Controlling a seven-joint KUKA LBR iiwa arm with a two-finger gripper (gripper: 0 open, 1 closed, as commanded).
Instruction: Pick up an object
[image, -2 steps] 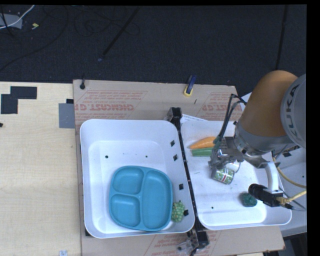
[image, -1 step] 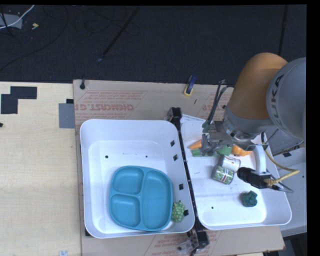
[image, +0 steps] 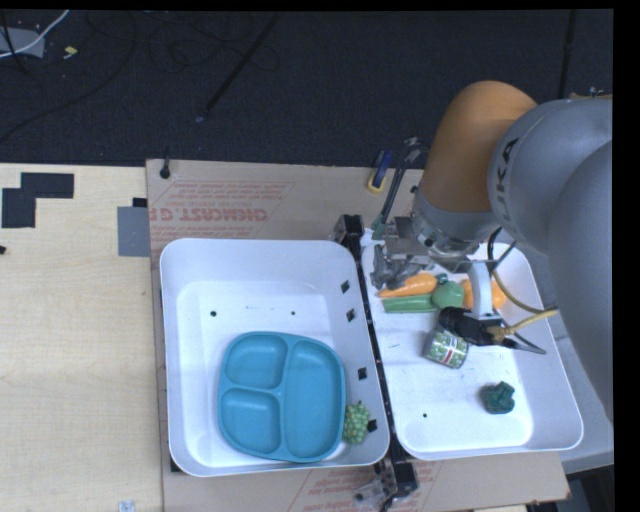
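My gripper (image: 392, 272) hangs low over the far left corner of the right bin (image: 540, 425), just left of an orange carrot (image: 414, 286). A green vegetable piece (image: 428, 301) lies right under the carrot, touching it. A small green-labelled can (image: 446, 349) lies tilted in the middle of that bin. Toward the near right sits a dark green lump (image: 498, 397). Nothing shows between the gripper and the bin floor that I can make out as held.
The left bin (image: 190, 300) holds a blue divided plate (image: 282, 395), with a bunch of green grapes (image: 355, 423) beside its near right corner. Between the bins runs the shared wall (image: 366, 330). The big grey arm covers the right bin's far right part.
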